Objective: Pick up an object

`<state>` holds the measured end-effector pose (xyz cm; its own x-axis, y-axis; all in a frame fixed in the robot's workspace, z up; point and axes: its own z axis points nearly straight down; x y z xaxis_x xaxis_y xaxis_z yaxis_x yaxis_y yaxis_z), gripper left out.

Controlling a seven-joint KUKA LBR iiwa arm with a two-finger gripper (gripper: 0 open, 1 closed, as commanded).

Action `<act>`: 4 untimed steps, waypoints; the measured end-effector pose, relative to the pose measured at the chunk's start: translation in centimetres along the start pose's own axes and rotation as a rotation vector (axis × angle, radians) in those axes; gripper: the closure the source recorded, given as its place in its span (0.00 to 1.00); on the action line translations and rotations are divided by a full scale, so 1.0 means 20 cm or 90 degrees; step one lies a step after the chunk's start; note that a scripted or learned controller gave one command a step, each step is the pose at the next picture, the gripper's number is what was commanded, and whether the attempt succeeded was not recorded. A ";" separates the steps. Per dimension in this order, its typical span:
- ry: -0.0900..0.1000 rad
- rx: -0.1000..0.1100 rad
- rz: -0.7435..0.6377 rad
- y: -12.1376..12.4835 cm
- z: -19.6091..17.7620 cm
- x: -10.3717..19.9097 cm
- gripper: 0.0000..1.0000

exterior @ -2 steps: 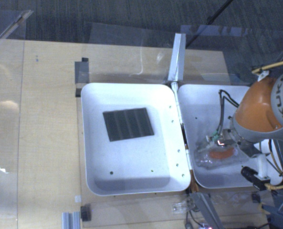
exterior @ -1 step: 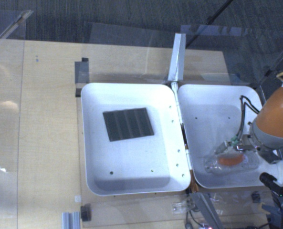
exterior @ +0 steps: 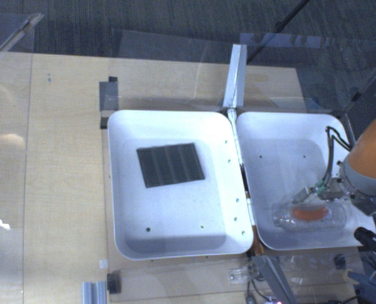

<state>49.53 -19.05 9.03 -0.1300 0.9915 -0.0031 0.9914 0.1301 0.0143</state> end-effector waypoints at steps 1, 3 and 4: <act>-0.004 -0.003 -0.090 -0.01 0.00 0.04 0.00; 0.000 -0.001 -0.058 0.22 0.00 0.41 0.00; 0.000 0.001 0.125 0.51 0.01 0.40 0.00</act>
<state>58.58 -9.80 8.93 0.0665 0.9978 0.0001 0.9977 -0.0665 0.0124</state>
